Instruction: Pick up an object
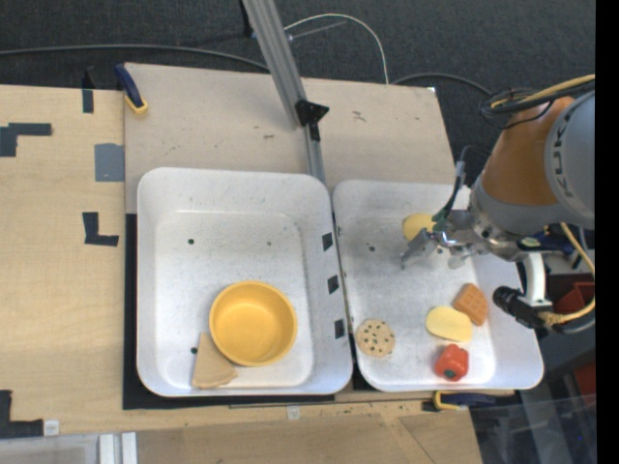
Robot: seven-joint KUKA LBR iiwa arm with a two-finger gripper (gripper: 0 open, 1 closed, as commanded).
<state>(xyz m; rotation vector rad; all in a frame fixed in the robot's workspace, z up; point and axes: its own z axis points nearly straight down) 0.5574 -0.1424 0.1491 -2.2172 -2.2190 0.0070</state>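
The arm [542, 162] runs off the right edge, so only its wrist end and orange band are seen. The gripper [432, 243] is small and dark against the right bin [387, 365]; how its fingers stand cannot be made out. A yellow object [418, 225] beside it is partly covered by the wrist (its shape stays unclear). In the left bin [155, 259], the yellow bowl [253, 323] overlaps a tan piece [211, 369], hiding its upper part.

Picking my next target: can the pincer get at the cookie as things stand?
Probably yes. The cookie lies flat and apart from the other items in the right bin, nothing over it, and the pincer is in that bin.
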